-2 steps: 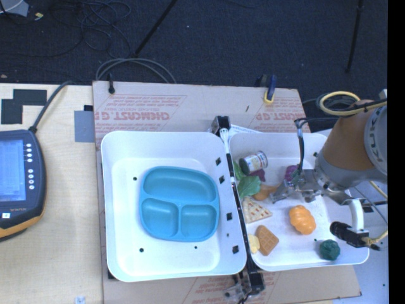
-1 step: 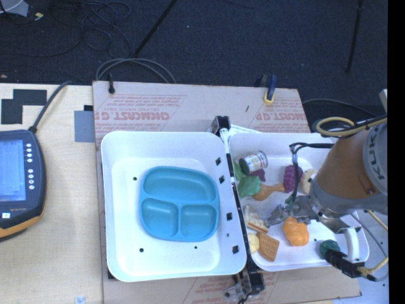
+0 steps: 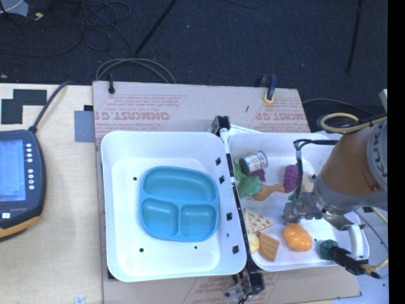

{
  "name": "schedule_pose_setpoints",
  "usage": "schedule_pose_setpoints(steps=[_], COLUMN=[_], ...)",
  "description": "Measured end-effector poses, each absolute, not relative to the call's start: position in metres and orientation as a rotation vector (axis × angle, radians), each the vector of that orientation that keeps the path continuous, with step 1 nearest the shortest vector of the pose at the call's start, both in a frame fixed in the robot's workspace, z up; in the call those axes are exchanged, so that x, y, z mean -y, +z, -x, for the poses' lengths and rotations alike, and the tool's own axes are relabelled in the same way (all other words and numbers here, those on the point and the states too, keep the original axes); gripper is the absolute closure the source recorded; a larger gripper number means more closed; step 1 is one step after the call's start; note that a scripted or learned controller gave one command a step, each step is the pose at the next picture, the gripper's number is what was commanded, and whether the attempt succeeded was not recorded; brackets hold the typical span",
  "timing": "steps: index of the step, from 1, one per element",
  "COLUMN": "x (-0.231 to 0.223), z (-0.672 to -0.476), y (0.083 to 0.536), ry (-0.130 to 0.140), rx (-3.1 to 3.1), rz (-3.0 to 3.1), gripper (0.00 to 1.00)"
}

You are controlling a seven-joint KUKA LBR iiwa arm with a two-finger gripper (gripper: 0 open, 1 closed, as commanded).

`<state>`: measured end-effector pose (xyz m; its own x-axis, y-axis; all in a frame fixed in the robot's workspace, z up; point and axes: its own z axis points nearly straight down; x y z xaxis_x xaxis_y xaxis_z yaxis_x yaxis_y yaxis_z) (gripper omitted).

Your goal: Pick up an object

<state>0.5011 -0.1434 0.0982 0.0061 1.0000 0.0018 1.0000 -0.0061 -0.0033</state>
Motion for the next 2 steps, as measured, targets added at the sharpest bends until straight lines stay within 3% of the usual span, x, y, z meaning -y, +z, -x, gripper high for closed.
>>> schedule_pose_setpoints(steps=[1,2], x=[0.055,-0.001], z=[-0.477,-0.477], y=[0.209,0.307], ry=[-0.010,-0.011], rx=[2.232,2.232], rz=[2.211,2.215], gripper=[1.00,1.00])
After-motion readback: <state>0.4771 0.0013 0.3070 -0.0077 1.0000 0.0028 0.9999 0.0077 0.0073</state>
